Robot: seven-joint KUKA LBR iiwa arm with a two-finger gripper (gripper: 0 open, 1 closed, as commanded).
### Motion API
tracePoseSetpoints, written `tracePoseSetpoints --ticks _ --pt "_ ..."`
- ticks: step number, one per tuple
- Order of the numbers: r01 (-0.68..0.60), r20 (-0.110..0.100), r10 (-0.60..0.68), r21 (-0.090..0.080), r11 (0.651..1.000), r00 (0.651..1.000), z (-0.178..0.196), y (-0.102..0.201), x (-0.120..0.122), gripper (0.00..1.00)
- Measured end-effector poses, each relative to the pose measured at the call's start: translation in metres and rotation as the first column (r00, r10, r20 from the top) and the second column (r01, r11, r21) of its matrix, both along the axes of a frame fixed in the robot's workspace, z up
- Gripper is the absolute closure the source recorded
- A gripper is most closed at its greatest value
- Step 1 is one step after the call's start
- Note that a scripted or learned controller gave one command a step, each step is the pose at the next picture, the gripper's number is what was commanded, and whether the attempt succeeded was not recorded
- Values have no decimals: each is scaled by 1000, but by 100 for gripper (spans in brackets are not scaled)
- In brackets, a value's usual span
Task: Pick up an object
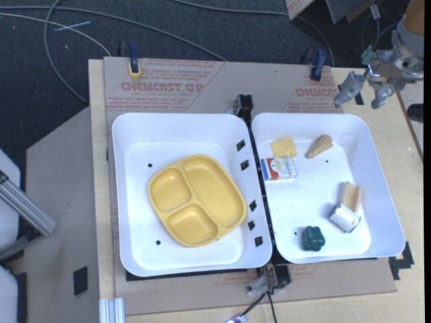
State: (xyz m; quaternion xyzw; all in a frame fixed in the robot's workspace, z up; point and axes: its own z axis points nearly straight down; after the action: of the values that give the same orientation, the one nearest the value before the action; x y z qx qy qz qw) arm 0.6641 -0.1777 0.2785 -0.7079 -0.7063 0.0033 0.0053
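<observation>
Nearest in the right bin (377,155): green lump (312,238), then white roll (344,217) touching a tan block (350,195). Mid-bin: small carton (279,169), yellow square (283,147) just behind, tan wedge (319,146). Left bin (128,147) holds a yellow divided plate (196,200). Farthest, gripper (365,93) hangs beyond the right bin's back rim, fingers spread apart, nothing between them.

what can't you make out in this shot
- Arm, camera view: cut off by the top and right edges above the wrist.
- Small carton, right bin: its print is too small to read.
- Green object: too small and dark to identify.
- White roll: what it is stays unclear at this size.
</observation>
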Motion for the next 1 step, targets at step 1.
tracePoseSetpoints --ticks 1 --pt "-3 12 3 -3 1000 1000 7 0 2 0"
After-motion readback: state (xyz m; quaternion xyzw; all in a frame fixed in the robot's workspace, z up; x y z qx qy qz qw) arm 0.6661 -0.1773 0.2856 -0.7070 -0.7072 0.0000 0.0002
